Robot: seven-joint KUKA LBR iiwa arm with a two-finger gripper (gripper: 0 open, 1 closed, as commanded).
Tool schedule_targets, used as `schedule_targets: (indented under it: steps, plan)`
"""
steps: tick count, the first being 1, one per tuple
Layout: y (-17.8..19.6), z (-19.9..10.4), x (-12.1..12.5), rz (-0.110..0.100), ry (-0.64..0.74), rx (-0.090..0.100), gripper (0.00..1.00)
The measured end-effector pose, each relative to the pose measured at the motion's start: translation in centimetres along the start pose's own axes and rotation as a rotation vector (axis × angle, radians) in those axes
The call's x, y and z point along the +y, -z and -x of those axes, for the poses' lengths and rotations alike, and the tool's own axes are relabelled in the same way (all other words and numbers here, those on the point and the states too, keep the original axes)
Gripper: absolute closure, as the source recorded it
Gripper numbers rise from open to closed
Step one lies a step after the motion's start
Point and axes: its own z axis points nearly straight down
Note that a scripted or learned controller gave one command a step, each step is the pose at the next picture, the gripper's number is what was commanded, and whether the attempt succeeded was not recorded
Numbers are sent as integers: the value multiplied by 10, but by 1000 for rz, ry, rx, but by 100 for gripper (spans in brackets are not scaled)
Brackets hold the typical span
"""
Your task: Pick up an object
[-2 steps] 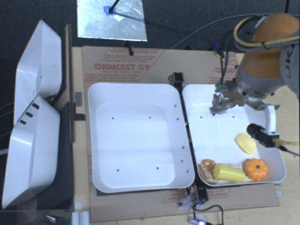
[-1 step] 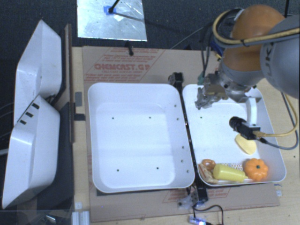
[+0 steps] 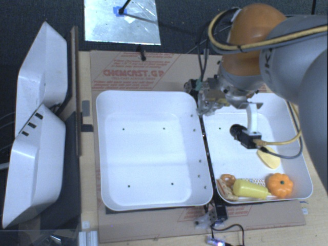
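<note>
A: What could go wrong?

B: The gripper (image 3: pixel 211 102) sits at the right bin's (image 3: pixel 300 191) twelve o'clock wall; descending there could strike the rim.

A: Its grip?

B: Can't tell, and nothing visibly held. The toy pumpkin (image 3: pixel 280 184), yellow piece (image 3: pixel 250 189) and pretzel (image 3: pixel 226 180) lie at six o'clock, well apart from it.

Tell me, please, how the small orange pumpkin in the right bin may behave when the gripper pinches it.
The pumpkin looks round and ribbed, so it may slip or roll. It lies against the bin wall beside a yellow piece, so finger room seems tight.
</note>
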Motion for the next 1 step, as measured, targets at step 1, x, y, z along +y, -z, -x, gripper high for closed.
schedule_targets:
  steps: [1]
  plan:
    - [-16,-47,15,0,1,0,100]
